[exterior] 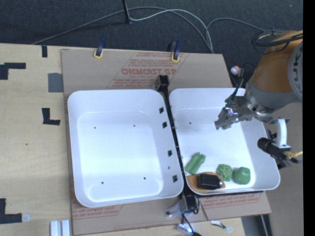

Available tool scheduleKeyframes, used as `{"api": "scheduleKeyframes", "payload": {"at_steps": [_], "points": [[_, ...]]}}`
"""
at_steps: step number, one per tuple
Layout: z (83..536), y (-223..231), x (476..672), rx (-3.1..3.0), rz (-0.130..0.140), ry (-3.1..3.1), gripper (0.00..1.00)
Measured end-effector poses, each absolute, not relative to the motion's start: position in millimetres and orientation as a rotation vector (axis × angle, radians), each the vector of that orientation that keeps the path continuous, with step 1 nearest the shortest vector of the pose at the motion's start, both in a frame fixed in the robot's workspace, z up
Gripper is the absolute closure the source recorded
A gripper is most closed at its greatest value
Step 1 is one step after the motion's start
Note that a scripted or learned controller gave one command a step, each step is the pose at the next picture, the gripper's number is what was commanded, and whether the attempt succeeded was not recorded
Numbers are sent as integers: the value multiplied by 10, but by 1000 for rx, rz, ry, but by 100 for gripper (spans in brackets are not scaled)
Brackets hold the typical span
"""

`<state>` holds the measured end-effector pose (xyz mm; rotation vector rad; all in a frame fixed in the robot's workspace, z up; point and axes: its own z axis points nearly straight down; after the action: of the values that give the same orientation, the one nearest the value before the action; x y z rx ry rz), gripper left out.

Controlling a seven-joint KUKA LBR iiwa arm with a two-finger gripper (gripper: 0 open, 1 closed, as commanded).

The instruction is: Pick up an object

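Observation:
Along the front edge of the right bin (206, 102) lie a green elongated toy (195, 162), a knobbly green ball (225, 171), a smooth green piece (241, 175) and a black block (208, 182) resting on an orange-brown piece (197, 179). My gripper (224, 120) hangs over the back right part of that bin, well above and behind these objects. I see nothing between its fingers.
The left bin (78, 107) stands beside the right one, split by a black divider (169, 132). Both sit on a cardboard sheet (142, 70) held by clamps. Cables run across the dark floor behind. The arm's orange band (275, 68) is at the right.

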<state>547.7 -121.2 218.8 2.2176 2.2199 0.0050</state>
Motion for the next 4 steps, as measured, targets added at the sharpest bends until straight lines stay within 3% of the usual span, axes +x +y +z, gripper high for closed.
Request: {"api": "scheduleKeyframes", "payload": {"at_steps": [1,2,4], "points": [[2089,-1211,5476,2221,-2,2222,100],[2164,-643,5701,2216,1,2228,100],[2077,422,5962,2217,0,2228,100]]}}
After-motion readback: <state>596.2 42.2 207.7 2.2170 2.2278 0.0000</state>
